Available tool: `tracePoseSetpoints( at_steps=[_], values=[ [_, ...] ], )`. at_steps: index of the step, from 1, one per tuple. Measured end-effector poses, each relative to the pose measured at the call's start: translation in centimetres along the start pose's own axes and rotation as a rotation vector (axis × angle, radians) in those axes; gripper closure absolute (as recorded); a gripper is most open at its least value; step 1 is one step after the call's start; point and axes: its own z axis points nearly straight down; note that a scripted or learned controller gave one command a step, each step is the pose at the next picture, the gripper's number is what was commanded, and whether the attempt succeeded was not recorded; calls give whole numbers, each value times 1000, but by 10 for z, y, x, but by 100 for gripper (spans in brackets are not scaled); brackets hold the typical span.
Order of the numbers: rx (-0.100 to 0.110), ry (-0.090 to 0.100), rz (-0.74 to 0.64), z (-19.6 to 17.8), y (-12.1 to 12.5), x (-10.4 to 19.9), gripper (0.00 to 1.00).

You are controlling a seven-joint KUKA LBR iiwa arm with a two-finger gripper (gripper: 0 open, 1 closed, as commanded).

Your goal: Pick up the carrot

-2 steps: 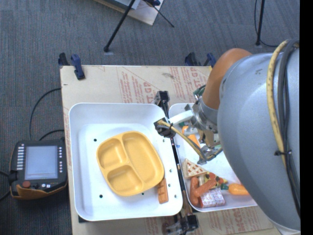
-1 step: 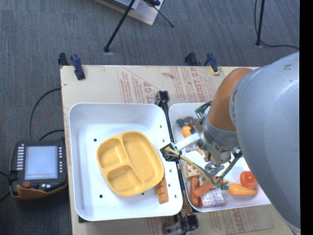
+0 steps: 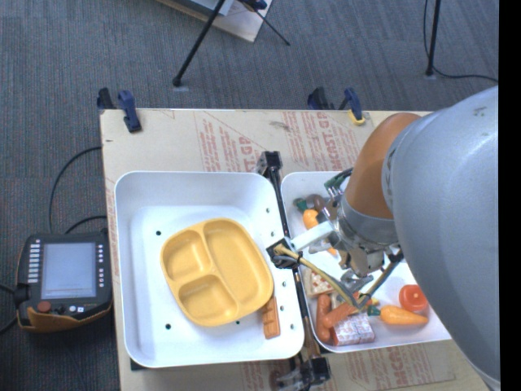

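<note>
Carrot (image 3: 402,316): lies in the right bin (image 3: 440,332), toward its near right part, lengthwise left to right, just near of a red round item (image 3: 413,297).
Neighbours: a red-and-white packet (image 3: 352,330) sits to the carrot's left; further small items crowd the bin's left side.
Handling (judged): looks like a moulded toy, so probably light, stiff and smooth; the tapered shape may let it slide out of a pinch.
Grasp point (judged): across the thicker middle of the body, with the closing direction square to its long axis, not at the thin tip.
End effector (image 3: 358,277): hangs over the middle of the right bin, left of and slightly far of the carrot, apart from it.
End effector state: cannot tell (wrist and cabling hide it from above); nothing is seen held.
Left bin (image 3: 134,218): carries a yellow divided plate (image 3: 216,271) and an orange-brown strip (image 3: 270,318) at the plate's near right edge.
Tabletop (image 3: 187,137): bears both bins side by side.
</note>
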Motion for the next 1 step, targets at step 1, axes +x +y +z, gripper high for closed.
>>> tracePoseSetpoints(
  at_steps=[1],
  values=[
    [0, 0, 0, 0, 0, 0, 0]
  ],
)
